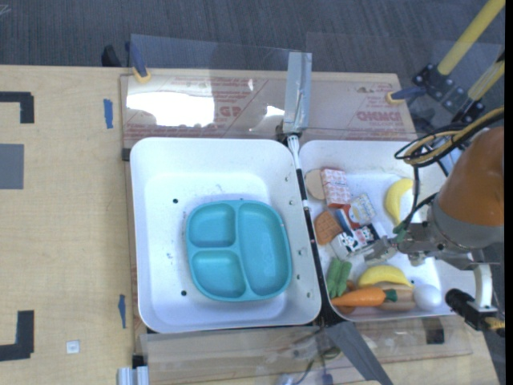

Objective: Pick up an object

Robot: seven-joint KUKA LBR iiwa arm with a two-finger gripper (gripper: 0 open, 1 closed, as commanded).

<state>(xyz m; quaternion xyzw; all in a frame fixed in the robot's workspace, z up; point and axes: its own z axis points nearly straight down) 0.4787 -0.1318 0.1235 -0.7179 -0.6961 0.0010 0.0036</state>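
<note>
From the overhead camera, the tool [383, 248] reaches low into the right bin [377, 152], over a jumble of toy food, so it looks set to pick from the pile. Whether it is clenched or released I cannot tell. A banana [383, 276] and carrot [361, 297] lie just beside it. The left bin [152, 215] holds a blue divided plate [238, 249].

You get one camera, fixed high above bench, looking down at slant. Far enough back to show both white bins whole: left bin [152, 215] near middle of picture, right bin [365, 157] beside it. Floor at top, wooden bench [56, 215] at your left. Arm [481, 191] comes in from right.
</note>
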